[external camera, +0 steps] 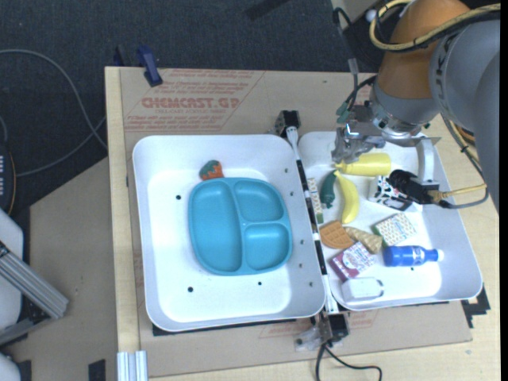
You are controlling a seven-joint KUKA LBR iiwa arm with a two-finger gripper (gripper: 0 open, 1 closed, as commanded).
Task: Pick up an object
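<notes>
The right bin [456,264] holds a heap of small objects. A yellow banana [348,200] lies near its left side, with a pale yellow oblong piece [367,165] just above it. My gripper [347,151] hangs over the bin's back left corner, its tip right beside that yellow piece. Lower down lie a blue bottle [409,255], a checkered packet [394,228], a brown waffle-like piece [336,234] and a purple packet [352,261]. A black and white item [394,190] sits right of the banana.
The left bin [159,276] carries a blue divided plate [240,225] and a small orange and green toy [211,169] behind it. The grey arm with its orange band [425,34] comes in from the upper right. A white flat piece [363,289] lies at the right bin's front.
</notes>
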